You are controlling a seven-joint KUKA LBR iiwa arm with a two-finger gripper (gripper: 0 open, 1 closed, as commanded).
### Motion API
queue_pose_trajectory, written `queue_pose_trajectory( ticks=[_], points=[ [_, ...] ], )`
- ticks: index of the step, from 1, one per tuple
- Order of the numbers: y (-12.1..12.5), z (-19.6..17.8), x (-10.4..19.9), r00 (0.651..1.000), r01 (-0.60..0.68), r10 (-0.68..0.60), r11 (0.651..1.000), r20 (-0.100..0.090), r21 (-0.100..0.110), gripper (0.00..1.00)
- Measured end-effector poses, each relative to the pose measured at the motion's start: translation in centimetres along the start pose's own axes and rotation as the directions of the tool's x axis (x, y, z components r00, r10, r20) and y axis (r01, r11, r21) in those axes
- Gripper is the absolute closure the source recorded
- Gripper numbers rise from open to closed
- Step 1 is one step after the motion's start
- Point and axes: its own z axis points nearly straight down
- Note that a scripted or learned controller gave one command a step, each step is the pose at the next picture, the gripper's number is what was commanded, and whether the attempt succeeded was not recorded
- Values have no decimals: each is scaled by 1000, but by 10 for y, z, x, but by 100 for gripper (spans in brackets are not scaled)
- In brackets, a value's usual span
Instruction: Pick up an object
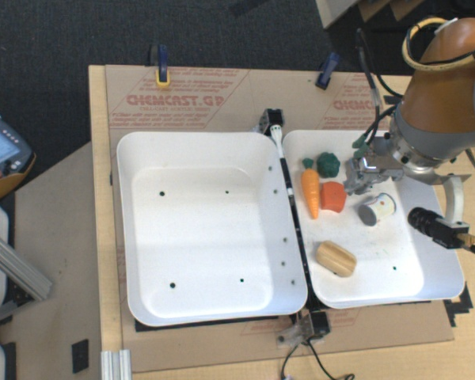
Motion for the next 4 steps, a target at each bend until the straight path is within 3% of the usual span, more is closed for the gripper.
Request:
queue_pose_trajectory(
  ticks=[1,2,3,4],
  points=[
    [-35,-75,64,1000,-1,1,1000,3,-14,100],
    [-47,-96,137,1000,0,0,1000,3,-9,100],
    [-64,-83,151,1000,-7,7,1000,5,-2,100],
    [-63,-128,208,1000,-2,2,1000,2,-11,100]
  ],
)
